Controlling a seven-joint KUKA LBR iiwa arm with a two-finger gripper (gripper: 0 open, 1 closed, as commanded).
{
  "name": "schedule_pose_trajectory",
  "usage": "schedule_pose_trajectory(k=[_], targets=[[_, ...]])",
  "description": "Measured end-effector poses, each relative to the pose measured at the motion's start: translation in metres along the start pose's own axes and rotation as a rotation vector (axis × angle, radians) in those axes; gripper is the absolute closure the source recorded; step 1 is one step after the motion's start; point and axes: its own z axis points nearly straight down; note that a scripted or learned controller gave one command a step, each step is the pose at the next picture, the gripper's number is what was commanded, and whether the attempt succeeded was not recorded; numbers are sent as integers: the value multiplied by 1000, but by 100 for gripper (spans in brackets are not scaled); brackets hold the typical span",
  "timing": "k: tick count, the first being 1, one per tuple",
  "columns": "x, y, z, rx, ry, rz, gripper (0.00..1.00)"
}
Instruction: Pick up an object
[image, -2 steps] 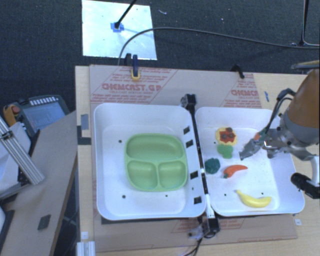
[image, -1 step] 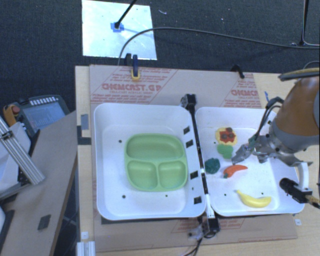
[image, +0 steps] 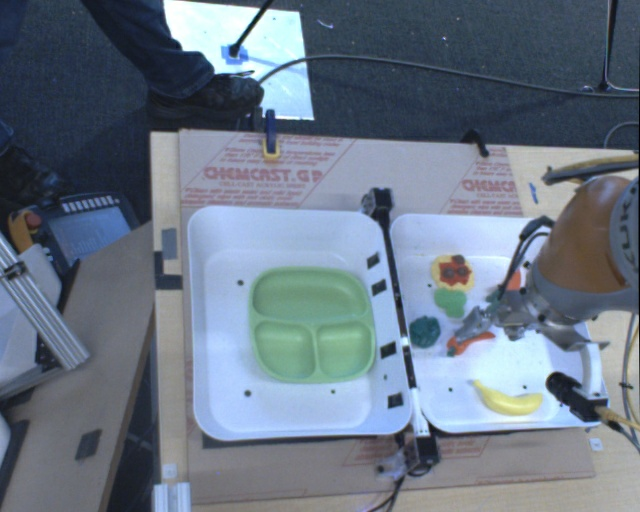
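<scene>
Gripper (image: 478, 325) low in the right bin (image: 420, 240), grip state impossible to tell, orange carrot (image: 468, 343) just under it, banana (image: 508, 400) nearer me, green toy (image: 425, 331) beside.

Two white bins sit side by side on the bench: the left bin (image: 215, 300) and the right bin (image: 480, 240). The left bin holds one thing, a green divided plate (image: 312, 325) with three compartments. The right bin holds five small things: one yellow banana (image: 510, 401), one orange carrot-like piece (image: 468, 343), one dark green lump (image: 426, 331), one light green piece (image: 450, 300), and one yellow piece with red on top (image: 453, 270).
</scene>
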Motion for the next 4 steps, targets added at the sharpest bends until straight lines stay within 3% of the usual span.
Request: schedule_pose_trajectory(k=[1, 2, 4], targets=[[0, 2, -11, -4, -2, -1, 100], [2, 14, -64, -11, -3, -4, 100], [11, 15, -148, -9, -3, -5, 100]])
